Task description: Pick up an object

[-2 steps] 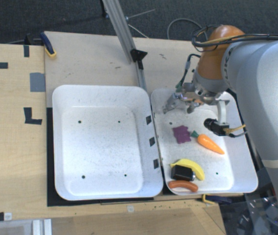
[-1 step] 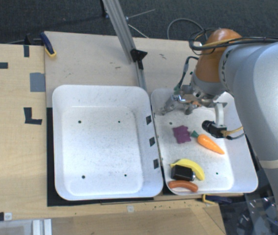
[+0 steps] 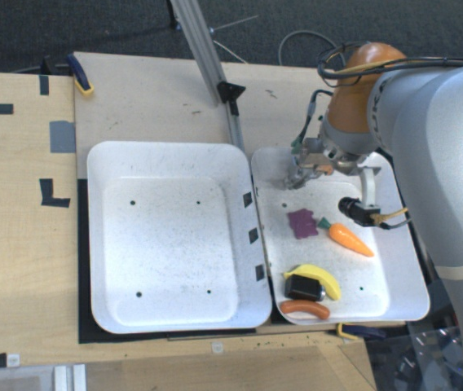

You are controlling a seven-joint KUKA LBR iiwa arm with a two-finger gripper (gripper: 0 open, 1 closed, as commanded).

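Observation:
The right bin (image 3: pixel 394 287) holds a purple piece (image 3: pixel 302 223), a toy carrot (image 3: pixel 350 238), a yellow banana (image 3: pixel 321 278) with a black block (image 3: pixel 302 287) against it, and a red sausage (image 3: pixel 304 309) at the front rim. My gripper (image 3: pixel 299 176) hangs low over the far left part of this bin, a little beyond the purple piece. Nothing shows between its fingers, and their spread is too small to read.
The left bin (image 3: pixel 101 218) sits beside the right one, with black clips (image 3: pixel 252 235) along the shared rim. A slanted metal pole (image 3: pixel 207 55) rises behind the bins. The grey arm (image 3: pixel 435 161) covers the bench's right side. A blue-yellow clamp (image 3: pixel 79 74) lies far left.

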